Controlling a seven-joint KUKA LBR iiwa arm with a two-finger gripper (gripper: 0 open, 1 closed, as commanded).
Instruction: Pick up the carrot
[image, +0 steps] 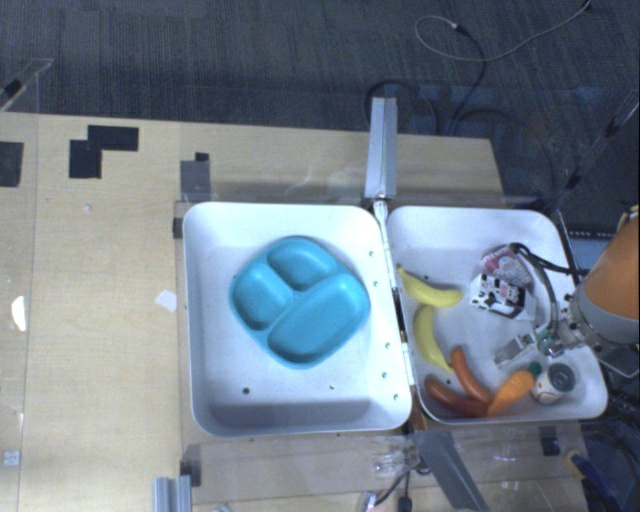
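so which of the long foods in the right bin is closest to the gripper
The carrot, the orange one at the bin's near right corner, just below the gripper. The bananas and sausages lie further left.

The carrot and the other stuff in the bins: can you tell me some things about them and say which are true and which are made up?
1. The carrot lies in the right bin. True.
2. The blue plate sits in the right bin. False: it is in the left bin.
3. Two bananas lie in the right bin. True.
4. The carrot lies on the blue plate. False: it lies on the right bin's floor, near the front edge.
5. The tool is over the left bin. False: it is over the right bin, close to the carrot.
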